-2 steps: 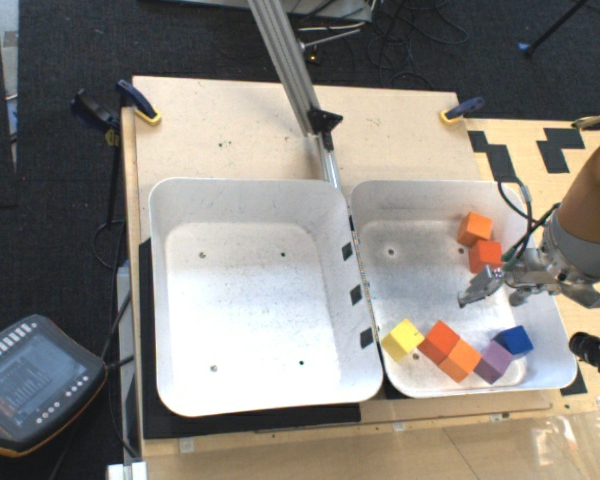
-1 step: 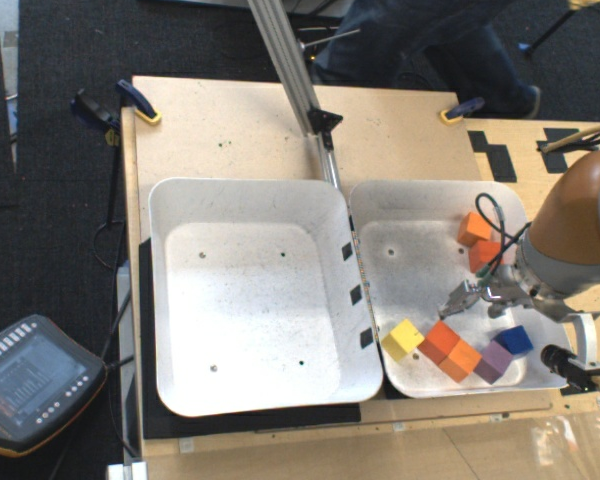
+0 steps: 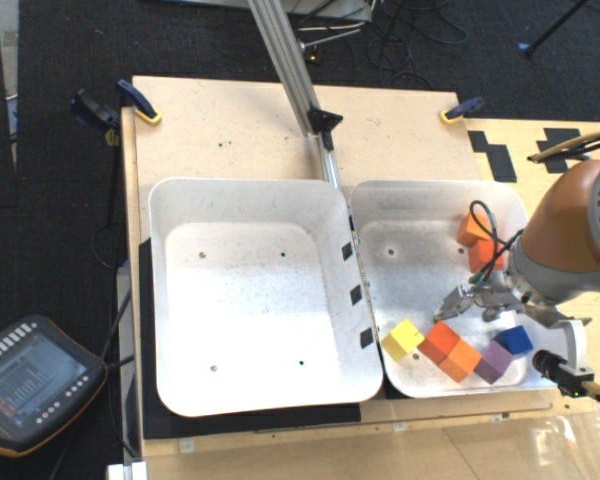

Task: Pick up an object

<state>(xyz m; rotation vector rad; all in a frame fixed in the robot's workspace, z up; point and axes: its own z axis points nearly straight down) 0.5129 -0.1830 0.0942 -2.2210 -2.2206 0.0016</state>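
Evidently nothing is lifted yet; the gripper [image 3: 458, 306] hangs low in the right bin [image 3: 405, 228], just above the orange block [image 3: 441, 341], and whether it is parted or closed I cannot tell; beside that block lie a yellow block [image 3: 403, 338], a purple block [image 3: 493, 361] and a blue block [image 3: 515, 340]; the left bin [image 3: 180, 208] adjoins it.
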